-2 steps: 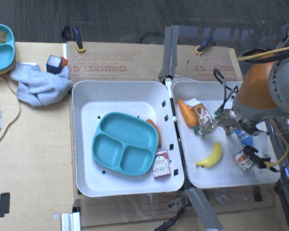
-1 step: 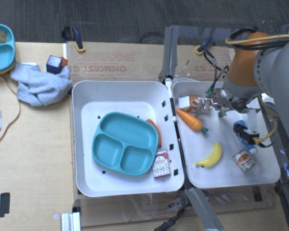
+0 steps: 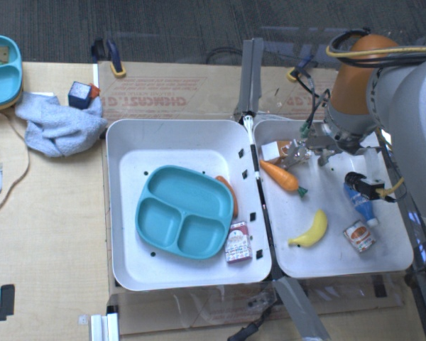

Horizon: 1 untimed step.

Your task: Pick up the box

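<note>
A small red and white box [image 3: 238,244] lies in the left bin [image 3: 121,190], against the front right corner of a blue divided plate [image 3: 184,212]. A second small white and orange box [image 3: 272,150] sits at the back left of the right bin [image 3: 390,261]. My gripper [image 3: 296,153] hangs low in the right bin, just right of that white and orange box and just behind the thick end of a carrot [image 3: 280,175]. The arm's orange band [image 3: 358,77] is above it.
The right bin also holds a banana [image 3: 310,231], a blue bottle [image 3: 358,196] and a small can [image 3: 358,236]. An orange item [image 3: 228,190] peeks from behind the plate. Outside, on the left, lie a grey cloth [image 3: 60,126], a blue cube [image 3: 79,94] and a blue tray [image 3: 1,69].
</note>
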Each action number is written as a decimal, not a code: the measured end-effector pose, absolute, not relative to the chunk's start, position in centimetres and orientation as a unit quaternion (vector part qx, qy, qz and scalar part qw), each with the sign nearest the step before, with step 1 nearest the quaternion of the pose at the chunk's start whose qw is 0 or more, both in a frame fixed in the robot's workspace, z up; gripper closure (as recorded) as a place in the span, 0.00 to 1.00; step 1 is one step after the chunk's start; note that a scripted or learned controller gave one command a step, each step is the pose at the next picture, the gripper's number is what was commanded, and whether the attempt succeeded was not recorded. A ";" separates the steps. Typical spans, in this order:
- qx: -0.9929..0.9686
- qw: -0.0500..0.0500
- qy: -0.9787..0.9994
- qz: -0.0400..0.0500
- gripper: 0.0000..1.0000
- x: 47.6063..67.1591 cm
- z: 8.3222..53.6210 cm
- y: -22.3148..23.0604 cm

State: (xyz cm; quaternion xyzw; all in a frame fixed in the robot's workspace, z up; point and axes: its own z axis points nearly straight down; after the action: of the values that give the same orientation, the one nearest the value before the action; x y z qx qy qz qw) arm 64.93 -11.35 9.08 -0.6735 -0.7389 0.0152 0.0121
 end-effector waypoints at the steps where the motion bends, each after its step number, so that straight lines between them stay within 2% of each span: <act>1: -0.577 -0.001 -0.817 0.000 0.00 57.7 10.9 -17.6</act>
State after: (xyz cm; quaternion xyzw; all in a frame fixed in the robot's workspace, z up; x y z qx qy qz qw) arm 57.72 -17.58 10.91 -0.5767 -0.8170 -0.0002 -0.0006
